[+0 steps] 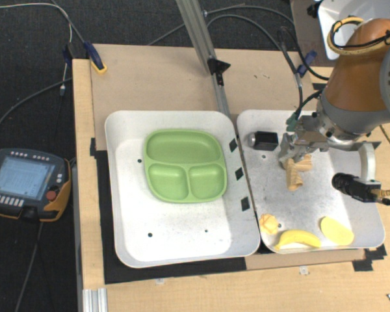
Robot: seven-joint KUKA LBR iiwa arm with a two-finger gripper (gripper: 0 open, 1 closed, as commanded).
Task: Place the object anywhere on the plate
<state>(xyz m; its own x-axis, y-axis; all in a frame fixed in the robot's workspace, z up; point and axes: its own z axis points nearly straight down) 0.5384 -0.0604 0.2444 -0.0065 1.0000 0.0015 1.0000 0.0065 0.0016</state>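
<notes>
Nearest my camera is the worktop's [149, 77] front edge, trimmed with black tape [182, 270]. From there I read left to right.

Off the worktop at 9 o'clock, a teach pendant [26, 184] with a lit screen lies on the dark carpet [26, 77], with cables trailing across it. A blue clamp [95, 58] grips the worktop's corner at 11 o'clock.

The left bin [175, 246] carries the green plate [185, 164], three compartments, nothing on it. A metal rail [201, 38] slants down from 12 o'clock to the seam between the bins.

In the right bin [325, 200], a small black block [265, 140] sits at its 10 o'clock. Just right of it the gripper [298, 161] hangs from the grey and orange arm [364, 64]. Its fingers [288, 151] look closed about the top of a tan block [295, 179], near the bin's middle and well apart from the plate.

Along that bin's 6 o'clock edge lie a small pale yellow piece [269, 223], a banana [298, 240] and a yellow disc [337, 231].
</notes>
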